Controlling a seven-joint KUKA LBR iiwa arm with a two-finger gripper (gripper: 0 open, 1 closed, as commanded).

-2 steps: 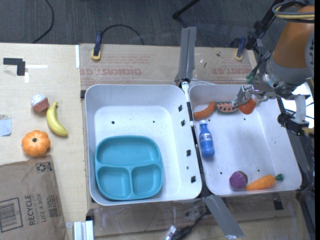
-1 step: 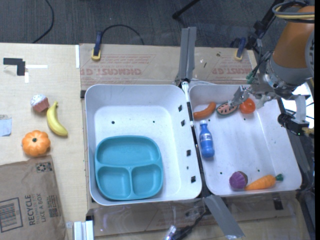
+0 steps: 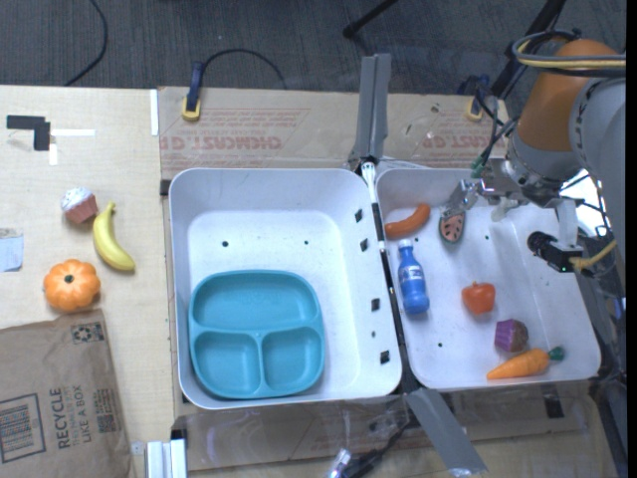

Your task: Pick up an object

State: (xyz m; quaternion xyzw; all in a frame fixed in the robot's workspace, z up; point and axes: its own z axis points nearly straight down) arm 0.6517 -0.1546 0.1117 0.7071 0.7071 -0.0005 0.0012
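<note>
My gripper hovers over the right bin, just above the watermelon slice; finger opening cannot be determined.

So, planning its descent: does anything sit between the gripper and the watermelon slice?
Nothing visible does. The gripper hangs right above the watermelon slice in the right bin; the hot dog lies off to the side.

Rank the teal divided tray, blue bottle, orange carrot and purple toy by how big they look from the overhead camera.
1. Teal divided plastic tray
2. Blue plastic bottle and orange toy carrot: too alike to separate
3. Small purple toy vegetable
</note>
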